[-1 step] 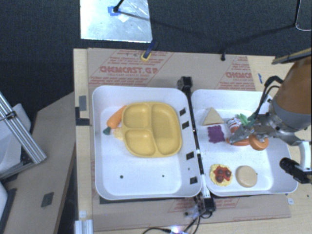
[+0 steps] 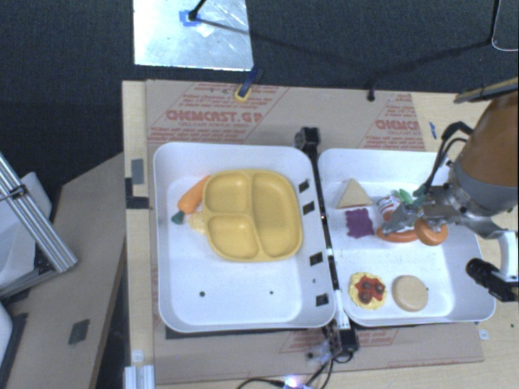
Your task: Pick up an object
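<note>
gripper (image 2: 403, 209) is hovering low in the right bin (image 2: 462, 298) over a crowded cluster: an orange sausage-like toy (image 2: 397, 235), an orange ring (image 2: 431, 233) and a purple piece (image 2: 358, 222) just beside them; grip state cannot be told. a tan wedge (image 2: 353, 194) is lying nearby, a small pizza (image 2: 367, 290) and beige disc (image 2: 410, 292) sitting apart. the left bin (image 2: 243, 298) is carrying a yellow divided plate (image 2: 247, 215), a carrot (image 2: 191, 195) touching its edge.

A robot test lab rather than a home: two white bins (image 2: 243, 314) sit on a cardboard-covered bench (image 2: 340, 108), holding toy food and a yellow divided plate (image 2: 247, 215); dark carpet (image 2: 65, 47), an aluminium frame (image 2: 32, 221), loose cables (image 2: 422, 59) and a taped metal sheet (image 2: 193, 23) surround it
</note>
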Robot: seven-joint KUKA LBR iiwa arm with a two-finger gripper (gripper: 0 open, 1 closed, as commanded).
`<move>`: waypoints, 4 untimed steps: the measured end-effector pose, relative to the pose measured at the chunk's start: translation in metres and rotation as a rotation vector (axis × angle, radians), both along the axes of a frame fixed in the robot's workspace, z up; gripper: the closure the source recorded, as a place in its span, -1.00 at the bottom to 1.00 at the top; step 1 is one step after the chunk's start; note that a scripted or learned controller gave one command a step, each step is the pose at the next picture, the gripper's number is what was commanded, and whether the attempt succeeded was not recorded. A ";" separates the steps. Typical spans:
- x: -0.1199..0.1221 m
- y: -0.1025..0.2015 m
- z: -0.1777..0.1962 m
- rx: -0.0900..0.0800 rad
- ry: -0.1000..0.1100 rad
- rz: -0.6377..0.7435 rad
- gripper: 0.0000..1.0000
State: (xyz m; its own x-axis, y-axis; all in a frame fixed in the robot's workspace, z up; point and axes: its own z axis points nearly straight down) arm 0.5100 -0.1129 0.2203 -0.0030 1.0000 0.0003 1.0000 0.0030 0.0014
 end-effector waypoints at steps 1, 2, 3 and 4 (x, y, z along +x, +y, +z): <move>0.000 0.003 -0.062 0.001 0.004 -0.001 -1.00; 0.000 0.010 -0.124 0.002 0.006 -0.001 -1.00; 0.003 0.010 -0.131 0.001 -0.002 -0.003 -1.00; 0.006 0.005 -0.118 -0.013 -0.021 -0.005 1.00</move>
